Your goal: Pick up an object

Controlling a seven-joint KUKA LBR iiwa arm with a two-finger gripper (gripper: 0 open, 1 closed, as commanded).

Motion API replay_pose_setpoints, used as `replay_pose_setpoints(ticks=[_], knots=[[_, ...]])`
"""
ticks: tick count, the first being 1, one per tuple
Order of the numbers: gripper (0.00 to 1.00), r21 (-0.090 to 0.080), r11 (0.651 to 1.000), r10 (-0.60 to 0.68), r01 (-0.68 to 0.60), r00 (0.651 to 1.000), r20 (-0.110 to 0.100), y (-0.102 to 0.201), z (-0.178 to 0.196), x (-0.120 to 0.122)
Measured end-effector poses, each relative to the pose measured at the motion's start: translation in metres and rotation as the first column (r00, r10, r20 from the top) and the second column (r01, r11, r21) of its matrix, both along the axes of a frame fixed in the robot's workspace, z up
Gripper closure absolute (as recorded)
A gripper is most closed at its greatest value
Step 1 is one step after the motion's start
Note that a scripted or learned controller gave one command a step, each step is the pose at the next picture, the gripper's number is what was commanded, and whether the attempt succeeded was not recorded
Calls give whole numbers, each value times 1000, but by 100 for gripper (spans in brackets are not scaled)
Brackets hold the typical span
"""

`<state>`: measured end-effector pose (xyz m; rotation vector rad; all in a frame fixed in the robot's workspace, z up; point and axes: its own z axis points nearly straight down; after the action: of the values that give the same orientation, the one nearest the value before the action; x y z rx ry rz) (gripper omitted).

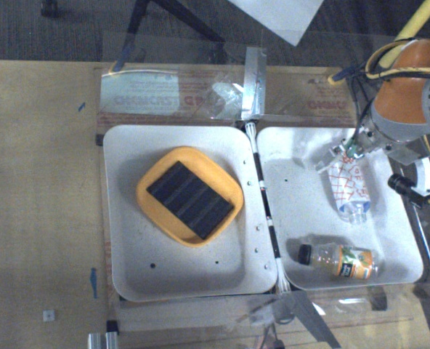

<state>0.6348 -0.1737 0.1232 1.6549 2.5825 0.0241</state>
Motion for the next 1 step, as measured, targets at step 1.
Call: replay_pose_setpoints(ticks=[1], knots=[[0,0,999,32,-32,999,-3,-4,0,2]])
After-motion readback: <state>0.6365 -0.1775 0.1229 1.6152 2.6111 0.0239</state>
